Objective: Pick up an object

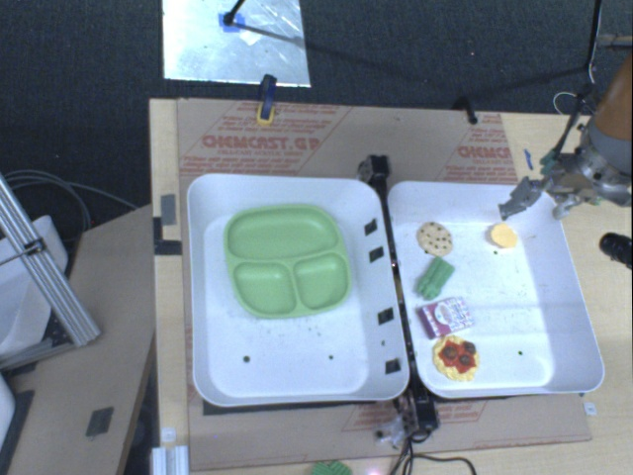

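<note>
The right bin [554, 305] holds several small items: a speckled cookie [434, 237], a yellow round piece [503, 236], a green ridged piece [434, 277], a purple packet [445, 316] and a toy pizza [456, 357]. My gripper [540, 203] hangs over the bin's far right corner, above and to the right of the yellow piece. Its fingers [516, 204] are spread open with nothing between them.
The left bin [208, 354] carries a green divided plate [288, 260]. A black divider with clips [384, 255] runs between the bins. A shiny metal sheet [235, 26] lies beyond the bench, and a metal frame [40, 265] stands at the left.
</note>
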You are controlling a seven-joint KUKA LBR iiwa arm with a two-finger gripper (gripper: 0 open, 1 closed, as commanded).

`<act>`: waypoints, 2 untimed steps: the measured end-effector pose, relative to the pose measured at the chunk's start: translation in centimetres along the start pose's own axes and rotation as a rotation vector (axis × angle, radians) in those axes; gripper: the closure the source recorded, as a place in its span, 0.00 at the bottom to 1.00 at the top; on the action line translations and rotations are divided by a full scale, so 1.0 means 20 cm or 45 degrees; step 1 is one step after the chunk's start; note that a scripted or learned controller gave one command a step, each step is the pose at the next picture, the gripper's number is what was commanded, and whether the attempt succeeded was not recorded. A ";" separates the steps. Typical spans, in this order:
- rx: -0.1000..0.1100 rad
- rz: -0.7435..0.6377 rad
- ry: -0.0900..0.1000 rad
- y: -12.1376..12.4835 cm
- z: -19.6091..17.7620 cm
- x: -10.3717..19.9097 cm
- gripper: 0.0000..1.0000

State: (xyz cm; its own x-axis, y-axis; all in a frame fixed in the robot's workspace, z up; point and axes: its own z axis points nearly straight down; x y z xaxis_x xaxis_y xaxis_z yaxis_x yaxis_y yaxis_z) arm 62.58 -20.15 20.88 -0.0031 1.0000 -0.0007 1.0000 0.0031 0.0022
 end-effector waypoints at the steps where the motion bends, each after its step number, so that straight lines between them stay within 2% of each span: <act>1: 0.008 -0.002 0.002 0.04 0.55 -0.02 0.00; 2: -0.003 -0.004 -0.001 0.12 0.62 -0.02 0.00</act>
State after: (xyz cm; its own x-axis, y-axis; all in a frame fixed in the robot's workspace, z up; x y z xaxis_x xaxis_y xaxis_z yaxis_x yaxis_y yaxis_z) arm 64.94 -20.58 8.47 -0.0062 1.0000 -0.0016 1.0000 0.0062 0.0043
